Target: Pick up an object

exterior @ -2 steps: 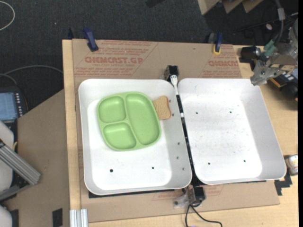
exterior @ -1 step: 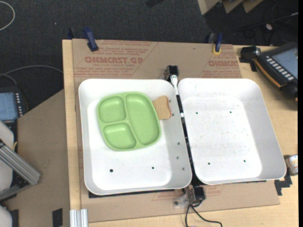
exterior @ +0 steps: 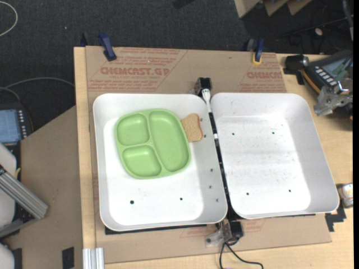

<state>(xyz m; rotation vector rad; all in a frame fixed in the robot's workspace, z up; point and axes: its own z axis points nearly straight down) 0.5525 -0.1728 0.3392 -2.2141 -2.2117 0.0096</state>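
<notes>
Green plastic catches my attention first: a divided plate [exterior: 152,144] with three compartments lies flat in the left bin [exterior: 112,206], toward its far half. Touching the plate's right rim is a tan, biscuit-like slab [exterior: 193,128], flat and rough-edged, close to the bin's right wall. The right bin [exterior: 269,156] beside it is smooth white plastic with a few dark specks.

My gripper's state I cannot tell. I judge the tan slab the easier pick: small and thin enough to close on. I would come straight down, fingers straddling its narrow width, clear of the plate rim and bin wall. The plate is broad, glossy and shallow; only its raised rim offers a grip.
</notes>
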